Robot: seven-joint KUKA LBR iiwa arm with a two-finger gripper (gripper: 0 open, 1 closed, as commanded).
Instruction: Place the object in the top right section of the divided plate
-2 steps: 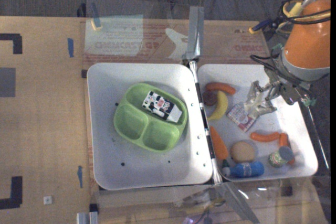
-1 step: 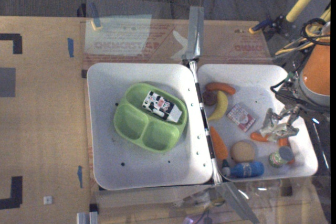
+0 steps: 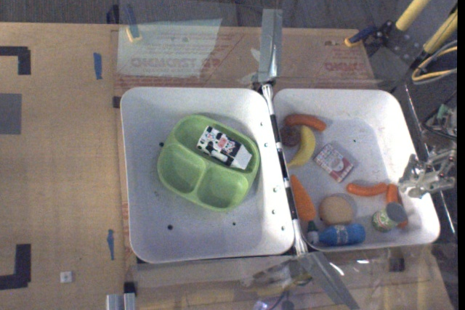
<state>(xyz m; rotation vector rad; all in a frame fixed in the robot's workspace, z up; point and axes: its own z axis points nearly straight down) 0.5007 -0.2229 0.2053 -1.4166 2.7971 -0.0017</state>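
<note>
A small milk carton (image 3: pixel 224 147), white with black cow patches, lies flat and slanted in the top right section of the green divided plate (image 3: pixel 190 185), in the left bin's middle.

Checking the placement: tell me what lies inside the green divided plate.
A black-and-white patterned carton lies tilted in the top right section of the green divided plate. The two lower sections show bare green. The plate floor under the carton is covered.

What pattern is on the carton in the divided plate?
Black-and-white cow patches on the carton, seen in the camera view.
</note>
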